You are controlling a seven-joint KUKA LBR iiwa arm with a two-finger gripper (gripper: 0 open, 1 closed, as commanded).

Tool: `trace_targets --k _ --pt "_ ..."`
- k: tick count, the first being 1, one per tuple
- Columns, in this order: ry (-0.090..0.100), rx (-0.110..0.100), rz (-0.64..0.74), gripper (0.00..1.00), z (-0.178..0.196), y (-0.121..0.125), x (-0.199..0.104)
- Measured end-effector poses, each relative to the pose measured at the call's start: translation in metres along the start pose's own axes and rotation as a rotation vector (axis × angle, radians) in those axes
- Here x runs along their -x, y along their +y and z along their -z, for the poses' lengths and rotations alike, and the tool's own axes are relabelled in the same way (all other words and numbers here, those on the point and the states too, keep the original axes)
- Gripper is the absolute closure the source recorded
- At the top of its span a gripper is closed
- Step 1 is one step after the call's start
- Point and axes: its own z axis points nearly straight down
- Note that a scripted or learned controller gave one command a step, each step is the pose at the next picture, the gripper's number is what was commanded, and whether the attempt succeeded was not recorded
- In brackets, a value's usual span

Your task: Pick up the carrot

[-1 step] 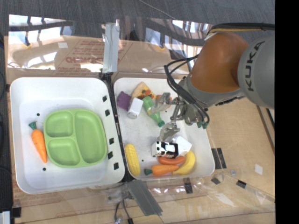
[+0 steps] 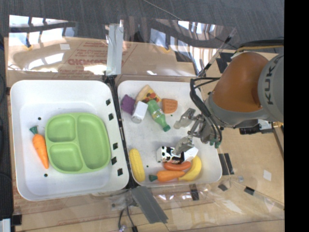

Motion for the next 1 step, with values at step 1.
trace_targets --k 1 --pt "-0.007 0.001 -0.381 0.00 0.0348 0.0217 0.0518"
